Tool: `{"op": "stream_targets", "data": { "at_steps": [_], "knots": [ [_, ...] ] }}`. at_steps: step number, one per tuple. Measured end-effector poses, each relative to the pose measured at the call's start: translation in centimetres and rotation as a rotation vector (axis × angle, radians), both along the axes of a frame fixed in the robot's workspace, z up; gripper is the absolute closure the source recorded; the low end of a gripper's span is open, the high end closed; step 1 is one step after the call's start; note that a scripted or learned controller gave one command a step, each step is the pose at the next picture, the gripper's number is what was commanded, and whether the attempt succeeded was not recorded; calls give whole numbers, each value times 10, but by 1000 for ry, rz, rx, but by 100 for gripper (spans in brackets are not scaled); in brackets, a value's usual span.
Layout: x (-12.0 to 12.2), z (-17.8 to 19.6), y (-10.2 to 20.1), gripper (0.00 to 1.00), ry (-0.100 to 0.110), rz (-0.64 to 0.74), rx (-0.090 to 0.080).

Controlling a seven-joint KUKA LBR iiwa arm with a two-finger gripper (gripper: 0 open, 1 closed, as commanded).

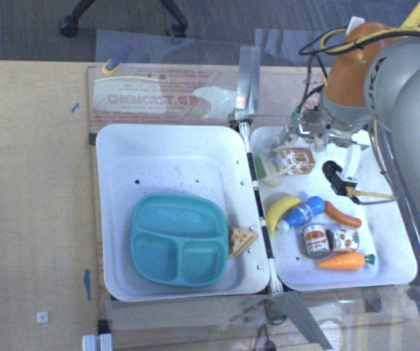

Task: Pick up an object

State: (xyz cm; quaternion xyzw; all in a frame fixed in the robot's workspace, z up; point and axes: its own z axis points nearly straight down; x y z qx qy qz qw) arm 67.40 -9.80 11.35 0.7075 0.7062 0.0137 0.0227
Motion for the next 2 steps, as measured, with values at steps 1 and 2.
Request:
{"op": "stream_targets", "data": {
  "at_steps": [1, 2],
  "knots": [
    [-31, 1, 3, 0, -16, 3, 2],
    [-4, -1, 2, 0, 6, 2, 6]
  ]
}}
